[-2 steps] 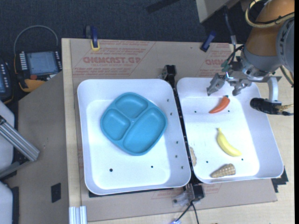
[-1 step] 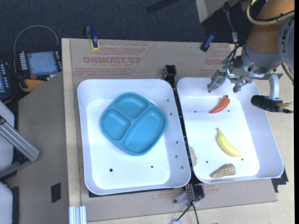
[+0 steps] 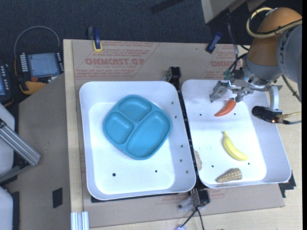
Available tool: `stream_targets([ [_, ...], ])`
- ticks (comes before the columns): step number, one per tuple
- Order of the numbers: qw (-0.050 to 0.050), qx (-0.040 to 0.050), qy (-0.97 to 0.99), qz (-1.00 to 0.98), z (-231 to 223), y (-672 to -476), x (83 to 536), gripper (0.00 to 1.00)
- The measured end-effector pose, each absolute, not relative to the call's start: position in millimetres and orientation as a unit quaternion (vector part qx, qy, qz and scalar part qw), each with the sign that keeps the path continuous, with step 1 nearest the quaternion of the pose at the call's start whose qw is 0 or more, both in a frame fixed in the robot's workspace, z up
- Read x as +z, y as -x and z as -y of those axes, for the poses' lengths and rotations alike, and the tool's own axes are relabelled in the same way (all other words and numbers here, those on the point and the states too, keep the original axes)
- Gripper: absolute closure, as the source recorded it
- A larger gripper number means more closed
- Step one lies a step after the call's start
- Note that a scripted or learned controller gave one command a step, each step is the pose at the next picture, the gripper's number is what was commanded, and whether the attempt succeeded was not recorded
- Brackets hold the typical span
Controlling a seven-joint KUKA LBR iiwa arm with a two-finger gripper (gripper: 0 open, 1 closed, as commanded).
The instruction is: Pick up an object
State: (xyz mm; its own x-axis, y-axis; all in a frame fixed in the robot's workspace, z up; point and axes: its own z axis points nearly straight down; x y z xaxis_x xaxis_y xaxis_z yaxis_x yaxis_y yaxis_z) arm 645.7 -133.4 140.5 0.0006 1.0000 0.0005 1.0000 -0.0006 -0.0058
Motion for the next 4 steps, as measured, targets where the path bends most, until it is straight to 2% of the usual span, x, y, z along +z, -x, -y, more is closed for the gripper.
stream_targets([
  [1,-0.003,-0.002,0.707,0.707,133.2,-648.7,95.5,0.0],
  [2,-0.004,-0.0025,0.707,0.708,133.1,-649.3,105.7,1.0],
  [4,-0.004,-0.0021,0.707,0.707,137.6,-649.8,224.0,1.0],
])
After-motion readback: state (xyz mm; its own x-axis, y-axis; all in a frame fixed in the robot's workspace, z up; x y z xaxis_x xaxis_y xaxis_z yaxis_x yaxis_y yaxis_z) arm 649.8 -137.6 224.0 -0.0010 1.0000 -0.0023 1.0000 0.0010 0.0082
